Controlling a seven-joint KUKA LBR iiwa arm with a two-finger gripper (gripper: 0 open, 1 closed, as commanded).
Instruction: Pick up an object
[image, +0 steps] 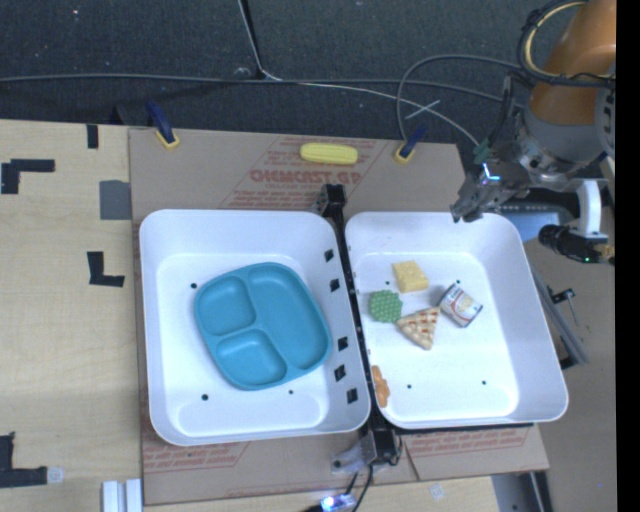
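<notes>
The gripper (468, 210) is seen above the right bin's (520, 395) far rim; its state cannot be told, possibly closed.

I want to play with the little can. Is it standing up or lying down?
Lying down. The small can rests on its side on the floor of the right bin, tilted, with one round end facing lower right, beside the pizza slice.
</notes>
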